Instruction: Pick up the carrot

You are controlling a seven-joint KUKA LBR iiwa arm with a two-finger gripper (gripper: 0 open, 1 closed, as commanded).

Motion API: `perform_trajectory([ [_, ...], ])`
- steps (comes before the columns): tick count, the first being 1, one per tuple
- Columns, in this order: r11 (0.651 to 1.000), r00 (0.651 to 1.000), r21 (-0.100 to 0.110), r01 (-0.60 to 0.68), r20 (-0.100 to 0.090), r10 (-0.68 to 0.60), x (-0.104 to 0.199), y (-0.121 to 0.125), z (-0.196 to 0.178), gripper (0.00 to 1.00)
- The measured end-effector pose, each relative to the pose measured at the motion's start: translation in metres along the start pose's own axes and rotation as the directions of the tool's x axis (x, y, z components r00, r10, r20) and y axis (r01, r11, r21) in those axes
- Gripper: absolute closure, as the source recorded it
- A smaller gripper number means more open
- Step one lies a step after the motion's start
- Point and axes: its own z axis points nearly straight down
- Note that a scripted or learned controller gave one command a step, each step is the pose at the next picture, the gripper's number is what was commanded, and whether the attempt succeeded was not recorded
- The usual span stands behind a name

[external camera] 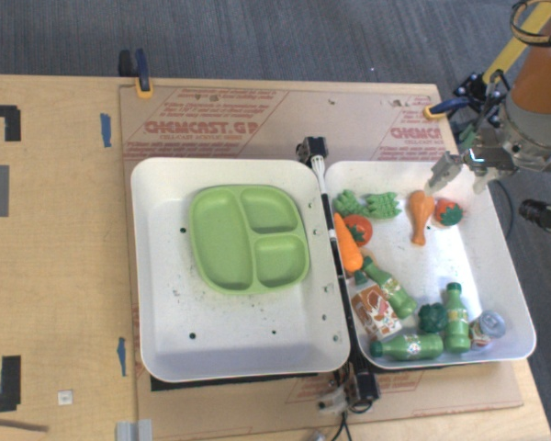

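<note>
The carrot (348, 249) is a short orange toy lying along the left wall of the right bin (505, 274), partly under a red tomato (359, 230). My gripper (461, 175) hangs over the bin's far right corner, well to the right of the carrot and apart from it. Its two grey fingers (442, 170) stand open with nothing between them. Just below and left of the gripper lies an orange drumstick-shaped toy (421, 215).
The right bin also holds a green leafy toy (369, 204), a strawberry (449, 213), green bottles (455, 316), a small carton (376, 308) and broccoli (432, 317). The left bin (165, 320) holds a green divided plate (248, 237).
</note>
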Motion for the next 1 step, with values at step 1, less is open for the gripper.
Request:
perform_trajectory([
  [1, 1.000, 1.000, -0.001, -0.008, 0.000, 0.008, 0.0175, 0.0179, 0.1040, 0.00],
])
